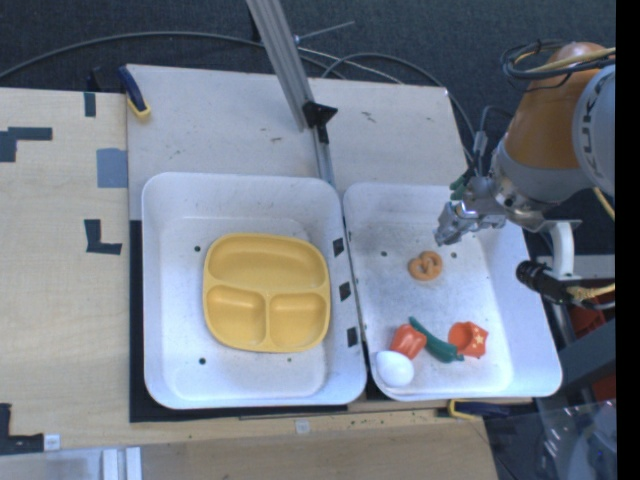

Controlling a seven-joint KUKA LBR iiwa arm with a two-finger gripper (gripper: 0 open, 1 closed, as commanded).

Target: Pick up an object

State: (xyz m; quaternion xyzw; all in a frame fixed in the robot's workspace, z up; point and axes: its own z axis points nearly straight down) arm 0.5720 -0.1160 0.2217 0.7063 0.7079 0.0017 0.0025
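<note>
Hovering my tool (452,230) above the pretzel (426,266); its state I cannot tell; I'd centre over it before descending.

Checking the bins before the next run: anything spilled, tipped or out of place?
Nothing stands out. The yellow tray lies flat in the left bin. The pretzel, white egg and red-and-green toys sit inside the right bin. The tool hovers above the pretzel.

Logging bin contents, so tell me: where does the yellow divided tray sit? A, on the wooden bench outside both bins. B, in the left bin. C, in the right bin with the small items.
B: the yellow divided tray lies flat inside the left bin.
</note>
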